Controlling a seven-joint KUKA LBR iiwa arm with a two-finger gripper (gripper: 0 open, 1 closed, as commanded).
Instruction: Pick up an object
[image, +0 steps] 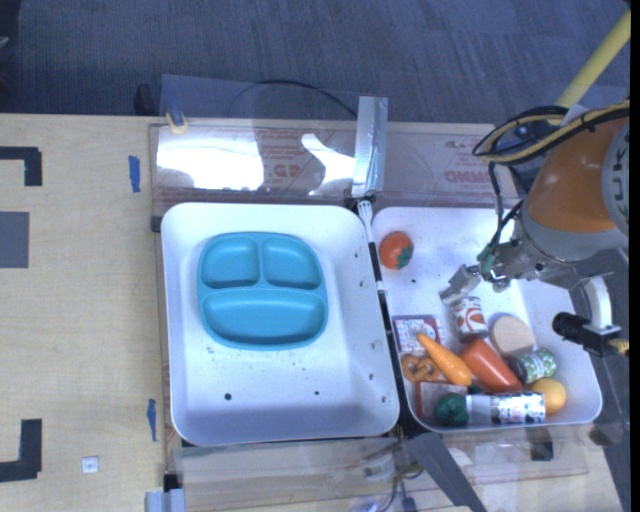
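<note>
Small red-and-white labelled can (469, 317), upright in the right white bin (440, 235) just below my gripper (463, 283), looks light, rigid and slick; grasp across its sides; finger state indeterminable.

Pale wooden bench (70, 330), blue carpet floor (300, 40), black tape marks (25, 165)
</note>
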